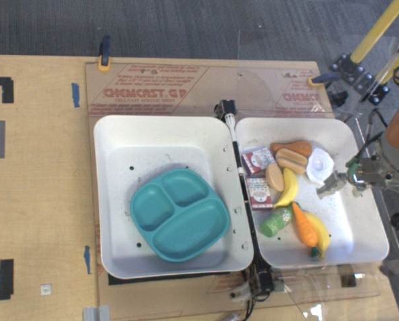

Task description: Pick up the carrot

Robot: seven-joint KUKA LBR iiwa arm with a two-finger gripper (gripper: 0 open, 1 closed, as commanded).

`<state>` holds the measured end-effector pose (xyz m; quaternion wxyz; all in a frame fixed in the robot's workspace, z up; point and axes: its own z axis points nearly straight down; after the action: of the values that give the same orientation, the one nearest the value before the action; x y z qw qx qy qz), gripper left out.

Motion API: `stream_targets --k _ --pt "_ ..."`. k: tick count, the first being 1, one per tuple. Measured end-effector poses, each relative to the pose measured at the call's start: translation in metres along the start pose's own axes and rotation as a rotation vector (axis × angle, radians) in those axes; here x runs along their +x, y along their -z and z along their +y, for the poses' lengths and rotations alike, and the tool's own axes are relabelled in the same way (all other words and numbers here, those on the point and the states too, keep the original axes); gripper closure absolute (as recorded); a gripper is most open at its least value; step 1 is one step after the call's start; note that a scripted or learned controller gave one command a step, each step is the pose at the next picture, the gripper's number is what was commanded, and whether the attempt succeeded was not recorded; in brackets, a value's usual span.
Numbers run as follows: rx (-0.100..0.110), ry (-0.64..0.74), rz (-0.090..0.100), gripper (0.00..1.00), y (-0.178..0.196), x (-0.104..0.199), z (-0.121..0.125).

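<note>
Currently I find the gripper [335, 182] at the carrot's [304, 227] one o'clock, well apart from it, in the right bin [367, 236]; jaw state unclear.

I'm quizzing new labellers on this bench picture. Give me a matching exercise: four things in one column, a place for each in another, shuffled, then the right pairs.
Things:
1. carrot
2. teal plate
3. hot dog
4. gripper

Places:
A. left bin
B. far end of the right bin
C. near end of the right bin
D. above the right bin's right side

Pairs: 1-C, 2-A, 3-B, 4-D
</note>
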<state>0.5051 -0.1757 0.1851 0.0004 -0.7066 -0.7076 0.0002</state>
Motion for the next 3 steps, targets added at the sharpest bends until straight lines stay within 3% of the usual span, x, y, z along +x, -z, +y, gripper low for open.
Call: stream_targets --k 1,2,3 --pt "-0.009 0.05 -0.003 0.0 -0.089 0.011 -0.021" --pt "-0.009 0.382 -0.009 0.0 -0.096 0.034 -0.023" --pt "-0.014 0.321 -0.003 0.0 0.051 0.084 -0.021"
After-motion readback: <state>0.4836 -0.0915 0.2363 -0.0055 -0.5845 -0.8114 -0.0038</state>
